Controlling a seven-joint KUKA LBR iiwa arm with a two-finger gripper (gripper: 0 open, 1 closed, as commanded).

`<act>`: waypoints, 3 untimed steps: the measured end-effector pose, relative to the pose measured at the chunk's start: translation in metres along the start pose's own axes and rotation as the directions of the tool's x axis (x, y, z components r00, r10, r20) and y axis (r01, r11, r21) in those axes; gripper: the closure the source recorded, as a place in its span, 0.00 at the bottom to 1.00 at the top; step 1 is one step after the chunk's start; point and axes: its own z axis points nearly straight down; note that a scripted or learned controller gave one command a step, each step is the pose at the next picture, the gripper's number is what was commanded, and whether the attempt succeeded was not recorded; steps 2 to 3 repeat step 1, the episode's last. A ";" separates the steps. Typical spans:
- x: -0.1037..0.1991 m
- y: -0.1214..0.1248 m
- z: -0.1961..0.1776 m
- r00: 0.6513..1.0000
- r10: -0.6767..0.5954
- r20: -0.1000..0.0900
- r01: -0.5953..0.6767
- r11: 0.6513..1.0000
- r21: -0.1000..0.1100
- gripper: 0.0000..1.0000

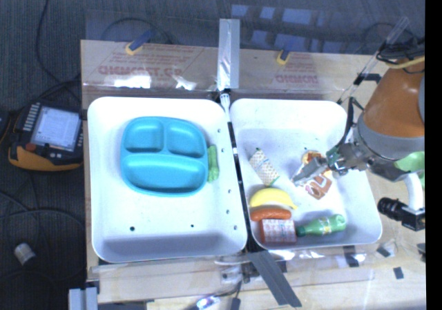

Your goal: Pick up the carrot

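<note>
Orange carrot at 6 o'clock in right bin, gripper at 3 o'clock above wrapper, jaw state unclear

Place: robotics lab.
Evidence: wooden bench on grey carpet, loose cables upper left, teach pendant at left edge.

I see the gripper low in the right bin, its tips over an orange-and-white crinkled packet; I can't tell its finger state. Left of the claw lies a checkered wrapped piece. Below-left of it sit a yellow lemon-like fruit, the carrot and a red-labelled can; below it, a green bottle. Far left, the other bin holds a blue divided plate with a green item beside.
</note>
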 end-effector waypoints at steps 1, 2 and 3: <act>0.080 -0.004 0.012 0.969 -0.248 -0.003 0.248 0.969 0.000 0.00; 0.080 -0.004 0.012 0.969 -0.248 -0.003 0.248 0.969 0.000 0.00; 0.080 -0.004 0.012 0.969 -0.248 -0.003 0.248 0.969 0.000 0.00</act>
